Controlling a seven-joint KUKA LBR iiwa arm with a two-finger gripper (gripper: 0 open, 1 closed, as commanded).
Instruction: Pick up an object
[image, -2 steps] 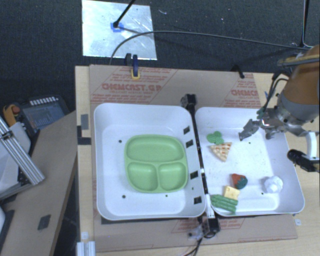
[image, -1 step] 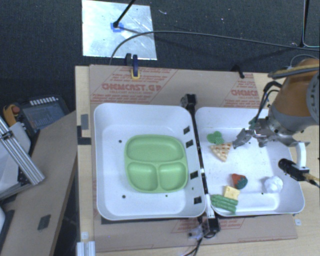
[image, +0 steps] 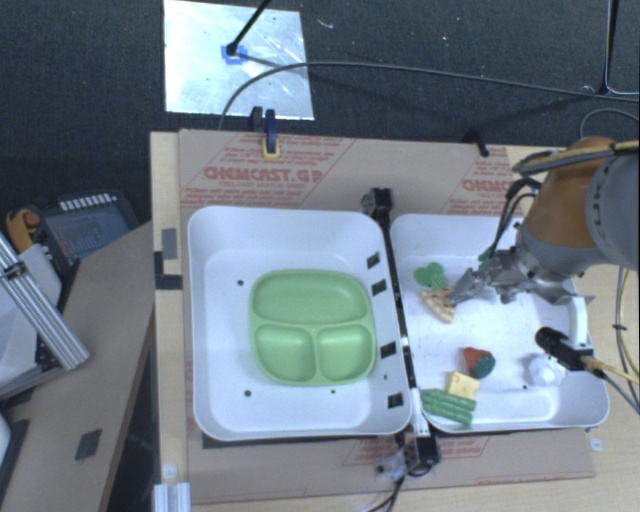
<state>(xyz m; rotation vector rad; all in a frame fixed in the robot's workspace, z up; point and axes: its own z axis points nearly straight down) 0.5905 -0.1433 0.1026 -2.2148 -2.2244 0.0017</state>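
Gripper (image: 462, 291) is lowered into the right bin (image: 570, 405), beside a tan piece (image: 438, 305) and green leaf (image: 431, 274) near the bin's left wall; whether its fingers are released or clenched cannot be told. A green divided plate (image: 310, 325) is set in the left bin (image: 215, 300).

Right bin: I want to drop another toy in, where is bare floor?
Bare floor lies in the right bin between the red piece and the white lump. It is crowded around the gripper, green leaf and tan piece.
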